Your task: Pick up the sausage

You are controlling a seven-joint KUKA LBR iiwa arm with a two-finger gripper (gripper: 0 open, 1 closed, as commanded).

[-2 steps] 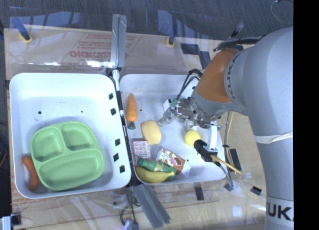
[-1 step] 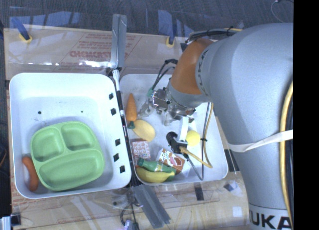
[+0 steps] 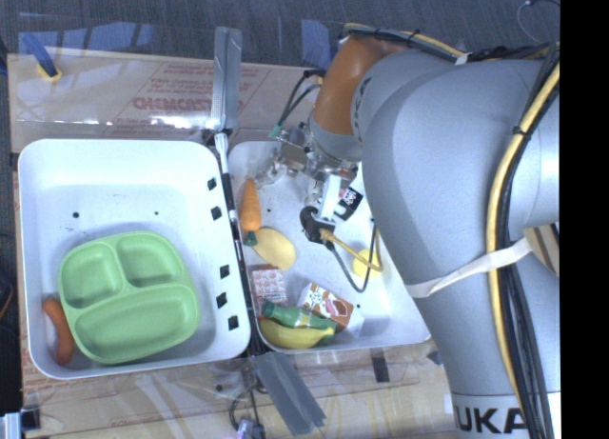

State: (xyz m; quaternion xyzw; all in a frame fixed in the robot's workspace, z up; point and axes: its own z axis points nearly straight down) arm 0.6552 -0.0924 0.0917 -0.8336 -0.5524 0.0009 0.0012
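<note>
The sausage (image 3: 57,329) is a reddish-brown link lying in the left bin (image 3: 114,166) at its front left corner, tucked against the edge of the green divided plate (image 3: 128,294). My gripper (image 3: 297,169) hangs over the back of the right bin (image 3: 285,156), just behind an orange carrot (image 3: 249,207). It is far to the right of the sausage, with the wall between the bins in between. The bulky grey arm (image 3: 447,189) covers the right half of that bin.
The right bin also holds a yellow lemon-like fruit (image 3: 274,249), a banana (image 3: 293,334), a green item (image 3: 282,314) and small printed packets (image 3: 328,306). A yellow cable (image 3: 354,256) loops below the wrist. The green plate takes up the front of the left bin.
</note>
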